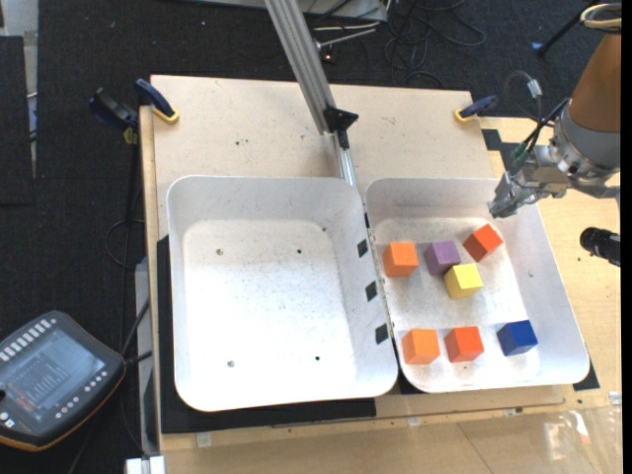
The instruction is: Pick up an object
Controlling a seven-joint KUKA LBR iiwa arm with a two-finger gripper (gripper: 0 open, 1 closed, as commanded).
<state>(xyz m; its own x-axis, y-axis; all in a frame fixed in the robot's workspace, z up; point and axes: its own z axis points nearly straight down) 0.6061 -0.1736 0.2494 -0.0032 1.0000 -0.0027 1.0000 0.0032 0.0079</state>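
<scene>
The right bin [558, 304] holds several coloured cubes: an orange one [400, 258], a purple one [442, 255], a red-orange one [483, 241], a yellow one [463, 279], a second orange one [422, 345], another red-orange one [464, 343] and a blue one [516, 337]. My gripper [504, 204] hangs over the bin's far right part, just above and beyond the upper red-orange cube. Nothing shows between its fingers, and their spread is hard to read from here.
The left bin [197, 205] sits beside the right one on the wooden bench. A metal pole [301, 52] slants in from the top to the bins' shared far edge. Clamps [158, 102] grip the bench's far corners. A teach pendant [49, 373] lies at the lower left.
</scene>
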